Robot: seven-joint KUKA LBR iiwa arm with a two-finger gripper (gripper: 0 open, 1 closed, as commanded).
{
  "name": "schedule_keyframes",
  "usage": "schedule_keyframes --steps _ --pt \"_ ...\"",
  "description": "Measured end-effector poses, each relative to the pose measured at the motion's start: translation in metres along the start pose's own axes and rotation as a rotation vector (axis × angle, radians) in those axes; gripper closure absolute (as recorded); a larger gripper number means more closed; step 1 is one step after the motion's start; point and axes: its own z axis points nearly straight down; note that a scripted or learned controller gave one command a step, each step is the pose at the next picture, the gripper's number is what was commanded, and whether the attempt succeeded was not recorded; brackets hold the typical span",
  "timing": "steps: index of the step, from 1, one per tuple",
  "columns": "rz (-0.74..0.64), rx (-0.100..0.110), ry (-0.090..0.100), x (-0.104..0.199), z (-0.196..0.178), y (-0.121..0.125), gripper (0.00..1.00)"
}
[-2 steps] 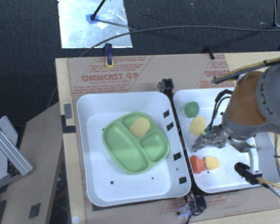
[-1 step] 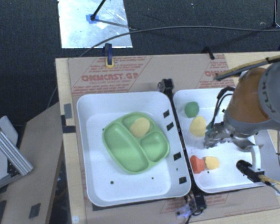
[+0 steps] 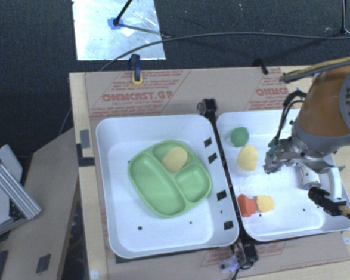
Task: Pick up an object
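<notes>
Gripper (image 3: 273, 158) hangs over the right bin (image 3: 300, 223), on the end of the big grey and orange arm (image 3: 331, 110) that comes in from the right side. It sits above the middle of that bin, and nothing shows between its fingers, so it does not look like it has picked anything up. It is too small and dark in this picture to say whether it is open or closed.

Closest to the front of the right bin lies an orange and yellow toy (image 3: 255, 204). It is stretched out sideways, with the orange end toward the wall between the bins. It lies a bit to the picture's left of the gripper and nearer the front.

Next comes the yellow lump (image 3: 247, 158). This one is just beside the gripper, straight across from it toward the middle wall, and they are not touching. It stands a little taller than it is wide. I think it is the easiest thing to grab, because the gripper only has to slide a short way sideways and go down.

Farther back sits a small green ball (image 3: 239, 136), near the yellow lump.

Over in the left bin (image 3: 127, 229) rests a green tray (image 3: 160, 188) with a yellow piece (image 3: 175, 158) in one part. That is well apart from the gripper.
</notes>
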Motion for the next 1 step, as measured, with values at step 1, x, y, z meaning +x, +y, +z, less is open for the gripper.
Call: schedule_keyframes --steps 1 --pt "-0.001 0.001 0.0 0.005 -0.0625 0.0047 1.0"
